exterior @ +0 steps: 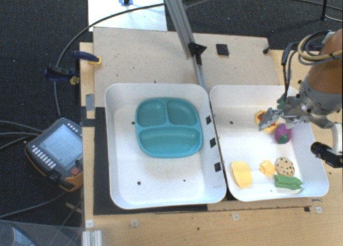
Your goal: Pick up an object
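Observation:
My gripper hangs over the upper right part of the right bin. A purple toy lies just below it, and a small yellow and red piece pokes out at its left side. I cannot tell whether either one touches the gripper. Farther forward in the same bin lie a yellow block, a small orange piece, a speckled cookie and a green pod.
The left bin holds a teal divided plate. A grey pole slants over the back of the bench. A teach pendant lies on the floor to the left, among cables.

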Controlling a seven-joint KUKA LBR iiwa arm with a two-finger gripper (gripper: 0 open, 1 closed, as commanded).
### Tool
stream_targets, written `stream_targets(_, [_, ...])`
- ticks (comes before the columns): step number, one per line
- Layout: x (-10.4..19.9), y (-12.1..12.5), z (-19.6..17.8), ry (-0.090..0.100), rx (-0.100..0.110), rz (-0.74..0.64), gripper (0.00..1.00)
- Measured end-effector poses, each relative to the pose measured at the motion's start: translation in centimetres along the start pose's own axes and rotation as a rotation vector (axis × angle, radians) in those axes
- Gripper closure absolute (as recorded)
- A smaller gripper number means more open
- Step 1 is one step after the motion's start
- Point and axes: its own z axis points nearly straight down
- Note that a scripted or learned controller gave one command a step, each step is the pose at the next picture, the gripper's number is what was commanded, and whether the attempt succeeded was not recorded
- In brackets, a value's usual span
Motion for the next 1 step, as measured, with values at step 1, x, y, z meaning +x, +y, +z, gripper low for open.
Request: stream_targets(1, [-0.86, 0.29, 5.73, 0.0, 0.001, 0.001, 0.0])
